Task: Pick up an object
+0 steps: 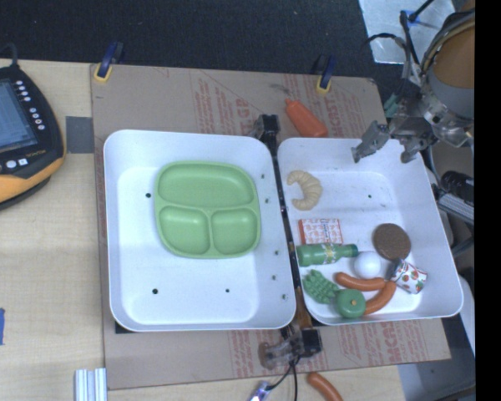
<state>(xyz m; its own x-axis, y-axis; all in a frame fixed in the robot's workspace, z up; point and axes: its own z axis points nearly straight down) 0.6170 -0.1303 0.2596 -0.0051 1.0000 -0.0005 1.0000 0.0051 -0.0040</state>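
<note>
While nothing is lifted yet, hangs with claw [392, 143] apart and bare above the right bin's [438, 224] far edge, well apart from croissant [306, 188], cookie [392, 241] and sausages [366, 281] lying inside, whole pick left.

A single fixed camera looks down on the bench [50, 291] from above, tilted at a slant so the far edge sits toward the top of the frame. It stands far enough back to take in both shallow white bins whole: the left bin [129, 291] and the right bin [438, 224], side by side on a brown board [192, 98]. The arm [451, 65] enters at the bench's right edge, near the far corner. Dark floor lies beyond the far edge.
</note>
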